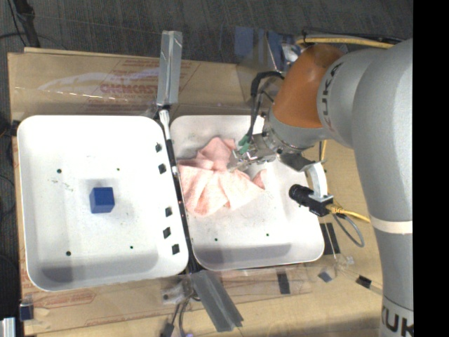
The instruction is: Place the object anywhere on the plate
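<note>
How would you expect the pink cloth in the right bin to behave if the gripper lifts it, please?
The pink cloth lies crumpled in folds, so it is probably floppy and would drape and unfold rather than keep its shape. It looks thin, so likely light. Spread over the right bin floor, it may drag when the gripper pulls one edge.

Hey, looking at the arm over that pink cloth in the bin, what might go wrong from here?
1. The hand sits at the edge of the crumpled pink cloth; a limp fold may slip out or drag.
2. No plate is recognisable here, so the drop target is unclear.
3. The blue cube lies in the other bin, far from the arm; if that's the object, it's untouched.
</note>
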Available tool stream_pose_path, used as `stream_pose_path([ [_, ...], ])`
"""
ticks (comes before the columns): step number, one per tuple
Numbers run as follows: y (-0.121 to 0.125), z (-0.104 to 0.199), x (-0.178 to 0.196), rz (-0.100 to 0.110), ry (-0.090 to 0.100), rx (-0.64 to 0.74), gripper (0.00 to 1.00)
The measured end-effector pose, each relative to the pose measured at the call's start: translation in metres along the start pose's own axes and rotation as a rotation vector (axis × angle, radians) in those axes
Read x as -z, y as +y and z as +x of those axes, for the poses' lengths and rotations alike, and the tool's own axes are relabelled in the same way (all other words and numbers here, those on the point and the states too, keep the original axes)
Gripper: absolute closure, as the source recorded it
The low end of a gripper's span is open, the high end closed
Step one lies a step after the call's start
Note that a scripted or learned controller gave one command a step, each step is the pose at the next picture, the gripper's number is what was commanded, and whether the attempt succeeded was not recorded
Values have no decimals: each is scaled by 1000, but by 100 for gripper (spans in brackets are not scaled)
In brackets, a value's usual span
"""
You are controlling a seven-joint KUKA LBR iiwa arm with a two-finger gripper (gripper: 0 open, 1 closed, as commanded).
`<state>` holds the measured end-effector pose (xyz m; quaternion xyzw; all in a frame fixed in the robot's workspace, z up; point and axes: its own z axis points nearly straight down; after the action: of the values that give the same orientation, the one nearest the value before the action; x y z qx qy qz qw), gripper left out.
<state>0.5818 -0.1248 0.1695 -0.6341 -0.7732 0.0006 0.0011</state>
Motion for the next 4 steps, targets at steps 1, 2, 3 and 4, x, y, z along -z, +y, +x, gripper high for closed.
stream_pose_path([
  [1,0,-5,43,0,0,-2,100],
  [2,1,-5,61,0,0,6,100],
  [3,11,49,70,2,0,413,100],
  [4,17,98,76,1,0,816,100],
])
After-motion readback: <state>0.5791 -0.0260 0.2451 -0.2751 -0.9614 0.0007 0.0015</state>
